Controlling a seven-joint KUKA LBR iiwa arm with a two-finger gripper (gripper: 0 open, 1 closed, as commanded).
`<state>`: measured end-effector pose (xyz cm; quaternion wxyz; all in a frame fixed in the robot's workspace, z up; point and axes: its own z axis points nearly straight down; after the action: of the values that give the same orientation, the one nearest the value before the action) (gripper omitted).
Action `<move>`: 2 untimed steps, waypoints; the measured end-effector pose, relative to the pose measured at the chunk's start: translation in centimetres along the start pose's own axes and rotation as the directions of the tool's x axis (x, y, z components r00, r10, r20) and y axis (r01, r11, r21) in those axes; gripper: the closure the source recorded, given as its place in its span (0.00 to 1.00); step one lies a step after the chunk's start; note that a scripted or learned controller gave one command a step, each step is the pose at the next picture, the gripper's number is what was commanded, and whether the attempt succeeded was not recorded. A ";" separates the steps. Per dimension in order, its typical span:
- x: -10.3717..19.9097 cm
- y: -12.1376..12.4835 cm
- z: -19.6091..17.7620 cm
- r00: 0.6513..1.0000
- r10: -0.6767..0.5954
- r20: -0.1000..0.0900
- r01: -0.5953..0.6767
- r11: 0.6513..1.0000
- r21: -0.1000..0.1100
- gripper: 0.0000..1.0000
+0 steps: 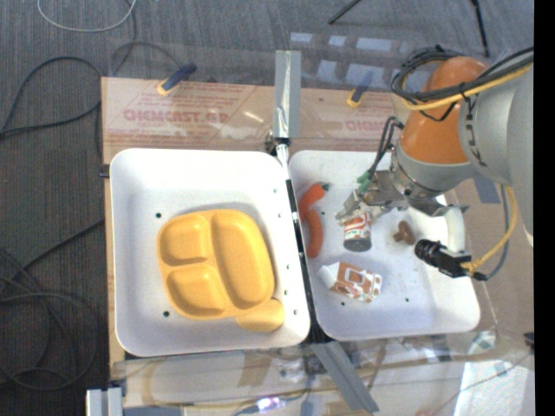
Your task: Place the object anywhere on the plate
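Floor: dark grey carpet around the desk [130, 115], with black cables looping across it at left and top.
Desk: brown board surface printed with faint red lettering, carrying two shallow white bins side by side; two small clips with blue and yellow handles sit along its far edge.
Left bin [130, 232]: white, square, rounded corners. Holds the plate.
Plate [215, 263]: yellow, divided into three compartments, lying flat near the middle of the left bin; a rounded yellow tab sticks out at its near right corner, close to the bin wall.
Right bin [434, 315]: white, touching the left bin along a shared dividing edge. Holds several loose items.
Carrot [310, 219]: long orange-red toy vegetable with a green tip, lying lengthwise just beside the dividing edge in the right bin.
Small can [356, 230]: white with red print and a grey end, tilted, directly below the hand.
Flat packet [351, 281]: white with orange-red print, lying near the can, toward the near side of the bin.
Brown item [403, 231]: small, dark, right of the can; too small to identify.
Arm: grey with an orange band, reaching in from the right, trailing yellow and black cables.
Hand [368, 199]: over the right bin, just above the small can; whether it is released or clenched cannot be told, and nothing is clearly seen between its parts.
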<state>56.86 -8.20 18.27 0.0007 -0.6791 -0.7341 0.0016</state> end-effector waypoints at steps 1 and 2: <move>5.4 2.0 0.0 0.965 -0.263 0.000 0.263 0.965 -0.001 1.00; 12.8 -1.0 0.0 0.951 -0.308 -0.001 0.308 0.951 0.000 1.00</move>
<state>54.88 4.48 18.26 0.0015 -0.5564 -0.8309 0.0012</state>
